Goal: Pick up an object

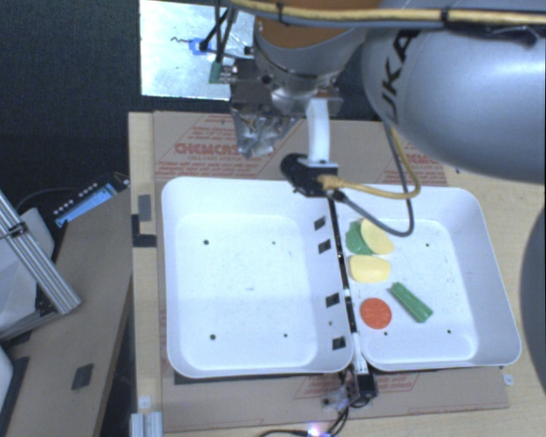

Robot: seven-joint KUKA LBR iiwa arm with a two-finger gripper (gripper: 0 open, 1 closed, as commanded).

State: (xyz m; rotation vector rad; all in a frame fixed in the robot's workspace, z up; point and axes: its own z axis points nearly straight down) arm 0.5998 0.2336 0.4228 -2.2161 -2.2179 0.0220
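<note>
From the fixed camera above, the grey arm with its orange band (303, 21) reaches in from the right and fills the upper right of the scene. Its tool (256, 136) hangs beyond the far edge of the left shallow white plastic bin (192, 341), over the brown cardboard sheet (196, 145) that covers the worktop. The metal tip is blurred and seen from above, so I cannot tell whether the tool is released or clenched; nothing can be made out in it.

All the objects lie in the right shallow white plastic bin (478, 282), in its left half near the divide between the two bins. A flat yellow oval piece (377, 237) sits farthest, overlapping a green leaf-shaped piece (357, 241) on its left. Just nearer is a second pale yellow rounded piece (370, 270). Nearer still lie a round orange-red disc (376, 313) and, just to its right, a tilted green oblong block (410, 302). They are well apart from the tool.

A yellow cable (375, 192) and a grey cable (401, 224) run from a black fitting (303, 173) at the bins' far edge.
</note>
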